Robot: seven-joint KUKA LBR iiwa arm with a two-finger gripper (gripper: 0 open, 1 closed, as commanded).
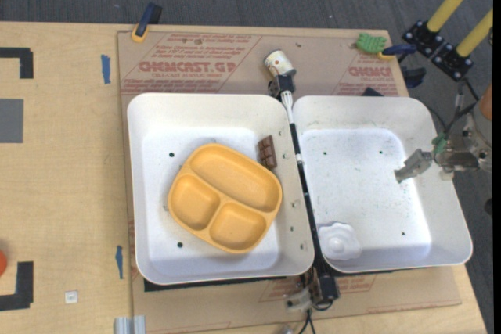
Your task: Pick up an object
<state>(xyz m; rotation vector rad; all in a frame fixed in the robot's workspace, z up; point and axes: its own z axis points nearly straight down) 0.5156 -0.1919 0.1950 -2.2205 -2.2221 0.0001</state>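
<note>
Across two bins [149, 168]: one yellow tray [225, 197].

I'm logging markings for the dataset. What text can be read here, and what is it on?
"CHEMCAST GP": red print on the brown board behind the left bin.
The same print at the board's right end: partly hidden, not fully readable.
The smaller red lines around it: too blurred to read.

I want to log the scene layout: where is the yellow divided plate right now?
The yellow divided plate lies in the left bin, near its middle, with a small brown object just beyond its upper right edge by the bins' shared wall.
</note>
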